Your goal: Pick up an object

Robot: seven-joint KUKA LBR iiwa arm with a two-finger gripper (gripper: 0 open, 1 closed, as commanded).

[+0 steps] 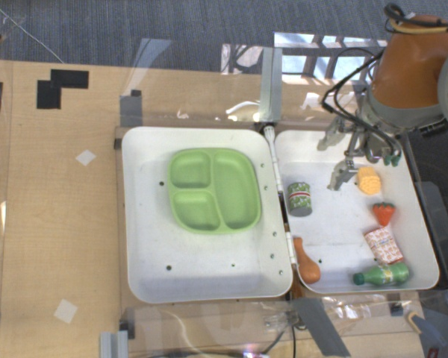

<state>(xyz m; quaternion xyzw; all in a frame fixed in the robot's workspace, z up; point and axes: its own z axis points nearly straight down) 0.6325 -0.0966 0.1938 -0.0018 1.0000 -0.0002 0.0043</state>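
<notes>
While the jaws [342, 162] hang wide, five objects fill the right bin [336, 274].

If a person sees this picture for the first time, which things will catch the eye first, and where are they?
The bright green divided plate in the middle of the left bin stands out most. Next comes the grey and orange arm at the upper right, with its gripper hanging over the right bin, close to a yellow corn cob. Small toy foods lie scattered below it.
</notes>
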